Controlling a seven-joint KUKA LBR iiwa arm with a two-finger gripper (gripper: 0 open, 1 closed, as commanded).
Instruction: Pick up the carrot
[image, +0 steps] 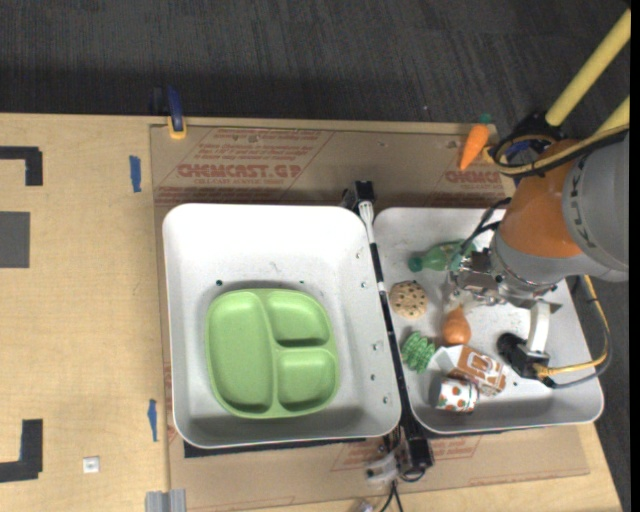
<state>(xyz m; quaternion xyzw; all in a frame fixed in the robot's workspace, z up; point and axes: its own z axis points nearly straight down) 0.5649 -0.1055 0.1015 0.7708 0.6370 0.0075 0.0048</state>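
carrot: small orange carrot with a green top (473, 146), lying outside both bins on the brown printed cardboard sheet (250, 165), just past the far rim of the right bin; tilted, green end pointing up-right.
gripper: metal two-finger gripper (478, 285) is low over the right-hand shallow white bin (578, 392), in its middle part, well apart from the carrot.
gripper state: cannot tell if open or closed from this angle; nothing visibly held.
arm: grey arm with orange band (540, 220) comes in from the right, over the far right part of the right bin.
nearest item: orange egg-shaped object (456, 328) just below the gripper in view; cannot tell if they touch.
right bin, far side: green translucent bottle-like thing (435, 258) lying on its side, just left of the gripper.
right bin, left wall: round tan speckled cookie (407, 297), with a small knobbly green lump (418, 350) nearer the camera.
right bin, near side: orange-and-white carton (480, 368) lying tilted, touching or almost touching a white can with red spots (455, 395).
left bin: left-hand shallow white bin (200, 250) holds a light green divided plastic tray (270, 350), flat, three compartments.
other: yellow pole (590, 65) runs diagonally at the top right corner.
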